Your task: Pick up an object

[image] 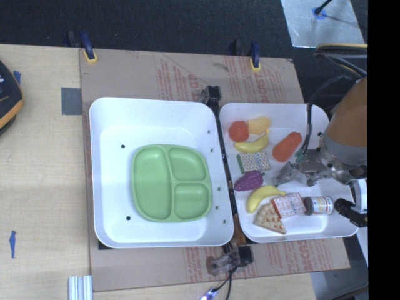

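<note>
The tool (292, 170) reaches in from the right and hangs low over the right bin (315, 230), its metal tip between the orange carrot-like piece (287, 145) on the far side and a small bottle (309, 205) on the near side; whether its two parts are apart or together I cannot tell. Left of it lie a patterned card (254, 162), a purple piece (248, 180), two bananas (252, 145) (262, 196), a tomato (238, 130) and a pizza slice (270, 219). In the left bin (112, 230) rests a green divided plate (170, 182). Both bins sit on the surface (37, 186).
</note>
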`<state>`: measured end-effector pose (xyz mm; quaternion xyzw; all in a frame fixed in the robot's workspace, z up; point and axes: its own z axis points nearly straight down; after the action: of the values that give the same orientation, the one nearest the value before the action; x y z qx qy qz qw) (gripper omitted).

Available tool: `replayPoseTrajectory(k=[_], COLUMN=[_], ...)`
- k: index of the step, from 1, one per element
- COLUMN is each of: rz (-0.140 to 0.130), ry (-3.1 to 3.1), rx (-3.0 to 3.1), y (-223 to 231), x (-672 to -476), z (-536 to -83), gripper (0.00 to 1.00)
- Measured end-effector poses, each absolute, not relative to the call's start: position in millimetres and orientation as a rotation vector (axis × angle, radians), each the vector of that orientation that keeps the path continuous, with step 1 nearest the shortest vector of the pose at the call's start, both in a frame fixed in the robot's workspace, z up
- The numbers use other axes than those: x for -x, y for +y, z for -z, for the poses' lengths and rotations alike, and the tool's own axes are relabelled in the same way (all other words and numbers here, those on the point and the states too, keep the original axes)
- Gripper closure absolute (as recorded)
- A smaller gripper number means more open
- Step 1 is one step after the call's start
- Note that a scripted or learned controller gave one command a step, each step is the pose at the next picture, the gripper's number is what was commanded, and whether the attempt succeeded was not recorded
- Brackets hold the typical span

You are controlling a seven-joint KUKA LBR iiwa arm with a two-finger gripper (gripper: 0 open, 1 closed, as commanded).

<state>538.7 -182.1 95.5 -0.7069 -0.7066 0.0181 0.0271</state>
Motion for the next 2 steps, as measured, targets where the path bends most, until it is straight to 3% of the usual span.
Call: replayPoseTrajectory(k=[1,2], rz=[-0.004,-0.006], ry=[-2.228,-2.229], rx=[2.214,2.211], y=[-160.6,-161.6], x=[-625.0,-624.9], z=[-92.3,-102.6], gripper=[0.0,1.0])
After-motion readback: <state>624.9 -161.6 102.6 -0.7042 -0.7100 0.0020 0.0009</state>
